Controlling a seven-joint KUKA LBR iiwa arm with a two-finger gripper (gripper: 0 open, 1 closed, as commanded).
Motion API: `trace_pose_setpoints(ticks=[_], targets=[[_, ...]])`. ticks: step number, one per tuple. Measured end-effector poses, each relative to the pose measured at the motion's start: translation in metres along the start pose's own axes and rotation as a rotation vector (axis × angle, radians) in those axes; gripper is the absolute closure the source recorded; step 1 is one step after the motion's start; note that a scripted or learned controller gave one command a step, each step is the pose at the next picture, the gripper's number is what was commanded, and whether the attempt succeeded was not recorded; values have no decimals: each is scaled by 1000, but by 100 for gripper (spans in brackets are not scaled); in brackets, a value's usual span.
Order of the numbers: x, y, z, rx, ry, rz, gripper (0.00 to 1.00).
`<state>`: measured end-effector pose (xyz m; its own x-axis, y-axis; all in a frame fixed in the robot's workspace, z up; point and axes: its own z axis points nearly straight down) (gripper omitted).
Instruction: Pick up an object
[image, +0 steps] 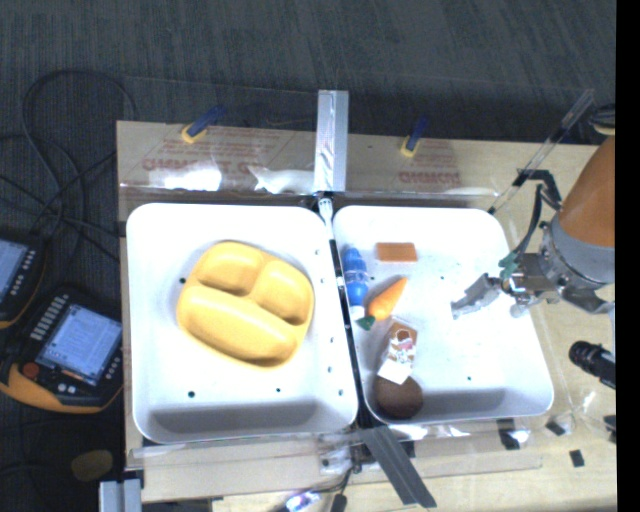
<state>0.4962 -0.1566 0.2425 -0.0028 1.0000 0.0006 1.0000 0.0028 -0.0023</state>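
My gripper (494, 299) hangs over the right side of the right bin (470, 385), open, with nothing between its fingers. The arm's orange band (600, 200) shows at the right edge. Left of the gripper, along the bin's left side, lie a blue bottle (353, 274), an orange block (396, 252), a toy carrot (385, 298), a small brown-and-white carton (400, 353) and a dark brown round object (399, 399). The carrot is the closest of them, about a hand's width to the left of the gripper. A large yellow loaf-shaped object (245, 301) lies in the left bin (160, 400).
A metal divider post (332, 140) stands behind the seam between the bins. Cables and a handheld pendant (65, 350) lie off the bench at the left. Bare white floor of the right bin lies under and in front of the gripper.
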Motion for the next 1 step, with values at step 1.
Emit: trace_pose_setpoints(ticks=[1], targets=[[22, 63, 113, 1, 0, 96, 0]])
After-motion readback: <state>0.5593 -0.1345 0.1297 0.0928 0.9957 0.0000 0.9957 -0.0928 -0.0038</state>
